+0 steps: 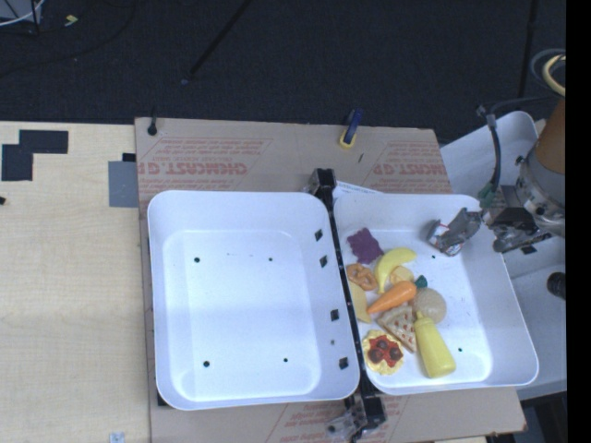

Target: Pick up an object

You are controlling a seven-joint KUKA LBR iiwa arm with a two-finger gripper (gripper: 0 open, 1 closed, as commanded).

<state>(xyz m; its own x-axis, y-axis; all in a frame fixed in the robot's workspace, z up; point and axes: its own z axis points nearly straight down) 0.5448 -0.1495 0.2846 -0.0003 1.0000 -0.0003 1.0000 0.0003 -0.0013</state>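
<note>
A cardboard sheet on a pale wooden bench carries two white bins, and the toy food sits heaped against the inner wall of the right bin (503, 340): banana (395, 263), carrot (392, 297), yellow bottle (432, 347), likely so any grasp finds something. The gripper (452, 233) hovers over that bin's upper area, near the heap but apart from it, fingers slightly parted, holding nothing.

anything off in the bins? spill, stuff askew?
Nothing spilled or damaged. The toy food, including the yellow bottle, carrot and banana, is crowded against the right bin's left wall. The gripper hangs over that bin's upper right.
</note>
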